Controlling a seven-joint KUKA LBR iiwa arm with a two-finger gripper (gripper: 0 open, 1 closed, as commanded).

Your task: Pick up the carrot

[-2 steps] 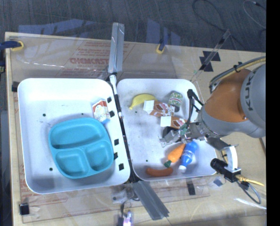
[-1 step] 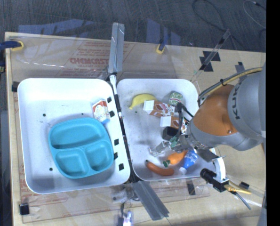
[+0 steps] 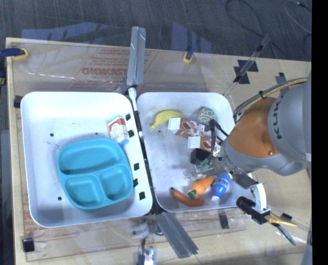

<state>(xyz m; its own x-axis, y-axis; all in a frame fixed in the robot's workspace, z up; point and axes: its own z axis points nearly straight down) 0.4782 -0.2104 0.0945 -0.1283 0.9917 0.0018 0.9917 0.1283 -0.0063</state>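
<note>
Approach step is judged underway: the tool (image 3: 203, 162) is hung over the right white bin (image 3: 152, 148), its state cannot be told. The orange tapered carrot (image 3: 201, 185) is seen near the bin's front edge; a descent onto it is called for.

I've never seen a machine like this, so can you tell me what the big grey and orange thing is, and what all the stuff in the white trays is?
That big grey and orange thing is a robot arm. It reaches in from the right, and a camera up above looks down on it. A program moves it, and its job is to pick up the carrot.

On the bench sit two shallow white bins. The left bin holds a blue plate with three sections and a small carton beside it. The right bin holds a yellow banana, some small food packets, the orange carrot, a reddish sausage-shaped toy and a little bottle with a blue cap.

The arm's hand end hangs over the pile in the right bin, near the carrot. The arm covers its fingers, so I can't tell whether it has grabbed anything.
</note>
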